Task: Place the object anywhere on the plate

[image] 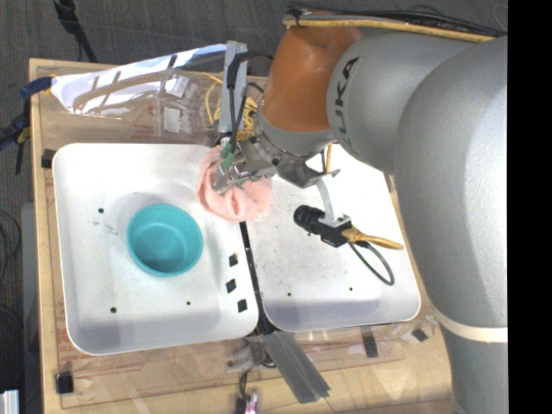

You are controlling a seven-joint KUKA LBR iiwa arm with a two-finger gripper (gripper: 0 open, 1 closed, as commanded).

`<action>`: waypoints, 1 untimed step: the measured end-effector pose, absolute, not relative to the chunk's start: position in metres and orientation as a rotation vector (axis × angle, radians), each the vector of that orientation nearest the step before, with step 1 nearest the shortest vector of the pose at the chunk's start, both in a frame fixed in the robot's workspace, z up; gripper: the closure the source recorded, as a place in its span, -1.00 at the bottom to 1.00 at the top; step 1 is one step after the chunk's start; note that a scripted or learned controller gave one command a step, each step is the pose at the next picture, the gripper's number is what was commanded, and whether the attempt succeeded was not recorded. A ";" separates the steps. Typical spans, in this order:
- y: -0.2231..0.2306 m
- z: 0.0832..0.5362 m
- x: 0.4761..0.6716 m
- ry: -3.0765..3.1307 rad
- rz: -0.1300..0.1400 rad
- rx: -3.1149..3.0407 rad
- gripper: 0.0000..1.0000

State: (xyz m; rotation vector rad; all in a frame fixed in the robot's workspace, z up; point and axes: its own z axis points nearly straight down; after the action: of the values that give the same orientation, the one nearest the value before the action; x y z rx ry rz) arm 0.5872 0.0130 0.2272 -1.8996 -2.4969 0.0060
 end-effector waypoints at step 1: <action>0.076 0.196 0.566 -2.499 0.007 -1.898 1.00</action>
State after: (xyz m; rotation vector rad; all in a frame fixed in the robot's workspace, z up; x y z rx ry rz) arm 0.5659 0.0762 0.1964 -1.8981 -2.4987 0.0075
